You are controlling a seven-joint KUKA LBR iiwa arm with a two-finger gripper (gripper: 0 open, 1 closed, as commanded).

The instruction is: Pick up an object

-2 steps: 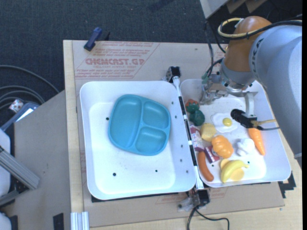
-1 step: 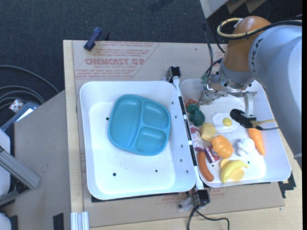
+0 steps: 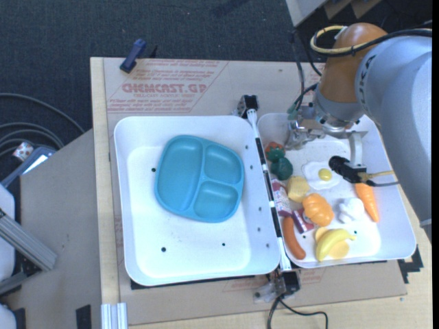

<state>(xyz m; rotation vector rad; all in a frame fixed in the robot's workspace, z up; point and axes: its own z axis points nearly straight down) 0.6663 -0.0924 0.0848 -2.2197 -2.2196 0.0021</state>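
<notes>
1. The grey arm's gripper [image 3: 300,130] hangs low over the far left corner of the right bin [image 3: 398,242]; whether it is spread or pressed together cannot be told, and nothing shows in its grasp.
2. Just beside it lies a dark green toy [image 3: 279,163]; nearer are a fried egg [image 3: 322,175], a yellow block [image 3: 298,188], a carrot [image 3: 368,199] and a banana [image 3: 333,243].
3. The left bin [image 3: 137,252] holds a blue divided plate [image 3: 199,177].
4. The step looks like the approach. Next, the tool must settle on one toy and close.

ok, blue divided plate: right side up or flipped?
Right side up. The blue plate lies flat in the left bin, and its three hollow sections face the camera with nothing in them.
</notes>
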